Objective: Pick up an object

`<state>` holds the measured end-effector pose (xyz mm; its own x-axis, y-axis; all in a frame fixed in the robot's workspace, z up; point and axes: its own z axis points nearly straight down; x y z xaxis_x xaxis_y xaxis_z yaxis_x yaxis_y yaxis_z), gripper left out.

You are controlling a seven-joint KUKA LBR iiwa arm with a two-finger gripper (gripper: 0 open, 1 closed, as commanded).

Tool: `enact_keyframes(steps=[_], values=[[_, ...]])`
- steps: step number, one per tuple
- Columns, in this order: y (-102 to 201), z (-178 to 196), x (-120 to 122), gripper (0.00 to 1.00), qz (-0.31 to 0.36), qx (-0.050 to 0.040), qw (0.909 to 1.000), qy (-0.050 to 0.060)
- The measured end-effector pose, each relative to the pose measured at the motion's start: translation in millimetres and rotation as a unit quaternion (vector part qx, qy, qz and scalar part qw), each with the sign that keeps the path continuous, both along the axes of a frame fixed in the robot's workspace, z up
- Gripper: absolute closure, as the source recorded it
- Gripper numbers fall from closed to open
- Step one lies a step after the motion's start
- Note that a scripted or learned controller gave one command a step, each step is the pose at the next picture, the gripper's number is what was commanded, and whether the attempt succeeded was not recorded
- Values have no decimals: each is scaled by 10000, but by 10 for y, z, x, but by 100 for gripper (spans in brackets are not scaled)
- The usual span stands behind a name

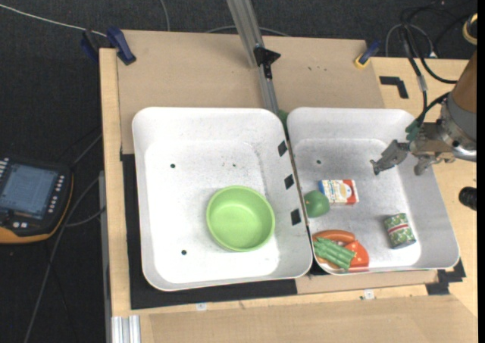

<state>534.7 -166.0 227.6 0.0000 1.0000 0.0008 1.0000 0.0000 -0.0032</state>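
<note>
Nearest, vegetable packet (pixel 341 251) in right bin (pixel 424 205), with green ball (pixel 316 203), small carton (pixel 339 191), green can (pixel 399 230) around. Green bowl (pixel 240 218) in left bin (pixel 159 182). Gripper (pixel 400 161) above right bin, fingers spread, pinching nothing, apart from all items.

Surface (pixel 197 57): two bins side by side. Left bin (pixel 151 137): bowl (pixel 240 218), near front. Right bin (pixel 341 126): carton (pixel 339 191) mid; ball (pixel 316 203) just left of carton; plate of vegetables (pixel 340 251) front-left; can (pixel 399 230) front-right. Hand (pixel 400 158) above right bin's rear right.
</note>
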Motion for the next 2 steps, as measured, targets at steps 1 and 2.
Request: enact_keyframes(steps=[1, 2], values=[[-8, -431, -55, 0, 0, -1, 10000, -2], [3, -1049, -31, 0, 1, 1, 10000, 3]])
